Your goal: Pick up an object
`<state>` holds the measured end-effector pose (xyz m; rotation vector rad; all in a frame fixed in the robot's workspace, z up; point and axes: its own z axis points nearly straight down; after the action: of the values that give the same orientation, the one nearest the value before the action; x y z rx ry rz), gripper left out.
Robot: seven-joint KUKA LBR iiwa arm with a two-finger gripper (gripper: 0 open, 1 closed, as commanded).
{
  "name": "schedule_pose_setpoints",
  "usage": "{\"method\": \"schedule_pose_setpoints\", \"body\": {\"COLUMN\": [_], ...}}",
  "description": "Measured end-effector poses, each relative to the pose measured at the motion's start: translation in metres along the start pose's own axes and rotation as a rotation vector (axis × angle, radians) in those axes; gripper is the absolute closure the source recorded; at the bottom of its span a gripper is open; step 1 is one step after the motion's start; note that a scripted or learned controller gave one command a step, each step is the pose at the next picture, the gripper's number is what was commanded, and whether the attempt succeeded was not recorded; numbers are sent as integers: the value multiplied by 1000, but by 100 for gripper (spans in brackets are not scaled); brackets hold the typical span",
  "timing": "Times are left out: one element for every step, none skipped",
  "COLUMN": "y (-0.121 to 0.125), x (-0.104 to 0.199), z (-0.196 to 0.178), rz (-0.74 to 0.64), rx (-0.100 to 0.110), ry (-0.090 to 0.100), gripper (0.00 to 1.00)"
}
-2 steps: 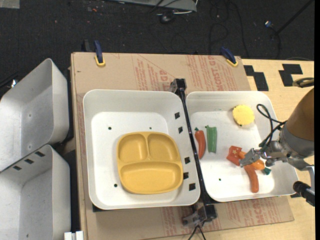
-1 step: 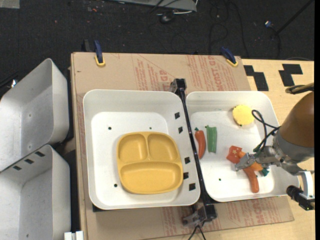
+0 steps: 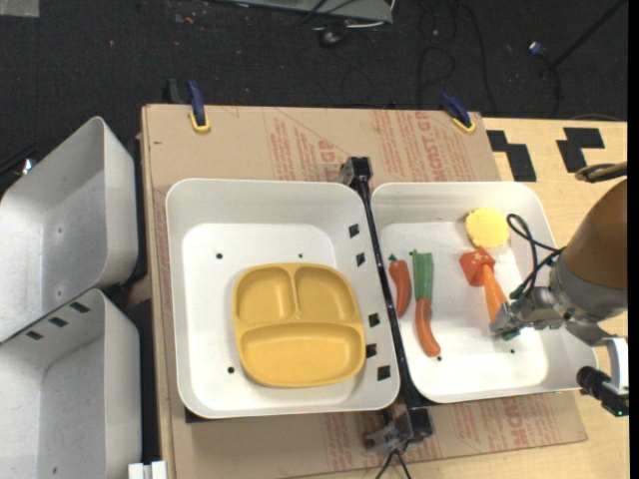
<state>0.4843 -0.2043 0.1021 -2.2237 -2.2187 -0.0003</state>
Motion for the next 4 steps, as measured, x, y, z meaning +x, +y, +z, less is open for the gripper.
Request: {"method": "schedule_pose_setpoints", "body": {"y": [2,-5,-4,-7], "x": [8,6,6,62], "z": [-59,-107,-136,-140], "rz": [-5,-5,-5,-10], "rx": [-5,-5,-5,0], "ry": [-2,-3,-3,1], "gripper": [100,100,100,100]}}
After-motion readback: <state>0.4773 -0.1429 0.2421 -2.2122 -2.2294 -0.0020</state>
